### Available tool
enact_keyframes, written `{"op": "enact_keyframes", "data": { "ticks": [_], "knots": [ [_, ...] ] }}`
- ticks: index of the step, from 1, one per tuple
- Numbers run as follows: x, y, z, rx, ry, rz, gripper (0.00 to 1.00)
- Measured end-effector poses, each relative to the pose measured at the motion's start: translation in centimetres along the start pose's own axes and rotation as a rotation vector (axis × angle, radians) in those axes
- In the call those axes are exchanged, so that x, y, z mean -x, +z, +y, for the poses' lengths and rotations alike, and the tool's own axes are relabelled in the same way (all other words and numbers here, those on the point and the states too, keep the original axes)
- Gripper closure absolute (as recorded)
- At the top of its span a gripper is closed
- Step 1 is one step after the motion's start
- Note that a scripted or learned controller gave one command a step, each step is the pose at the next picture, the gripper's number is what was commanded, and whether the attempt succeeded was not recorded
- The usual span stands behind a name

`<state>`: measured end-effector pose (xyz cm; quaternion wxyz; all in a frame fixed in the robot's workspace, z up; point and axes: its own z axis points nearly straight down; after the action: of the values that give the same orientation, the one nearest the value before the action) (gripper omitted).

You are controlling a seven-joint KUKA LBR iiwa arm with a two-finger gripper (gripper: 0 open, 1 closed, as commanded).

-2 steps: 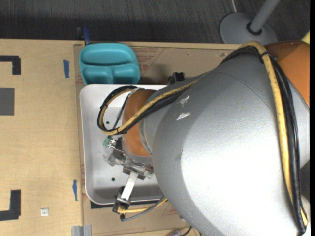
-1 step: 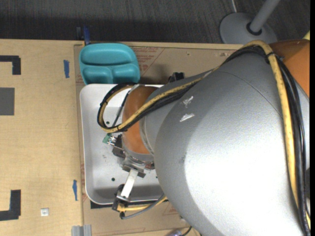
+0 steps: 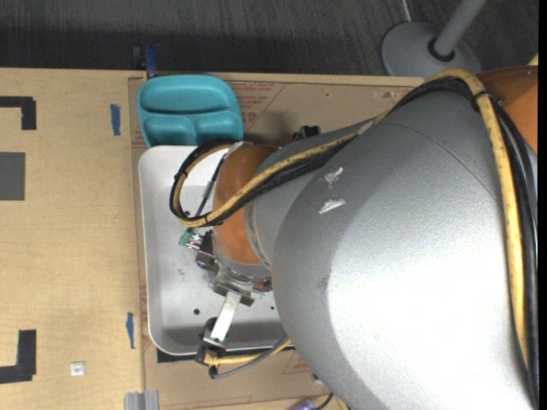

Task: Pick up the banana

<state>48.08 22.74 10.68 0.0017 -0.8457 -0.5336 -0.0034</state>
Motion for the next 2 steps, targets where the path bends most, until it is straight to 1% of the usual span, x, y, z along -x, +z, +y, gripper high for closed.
{"op": "enact_keyframes", "data": {
  "ticks": [1,2],
  "knots": [
    [0.0,0.0,0.0,0.0,0.0,0.0,0.0],
    [0.3,-5.1,0.0,-0.002,-0.323,-0.007,0.0]
  ]
}}
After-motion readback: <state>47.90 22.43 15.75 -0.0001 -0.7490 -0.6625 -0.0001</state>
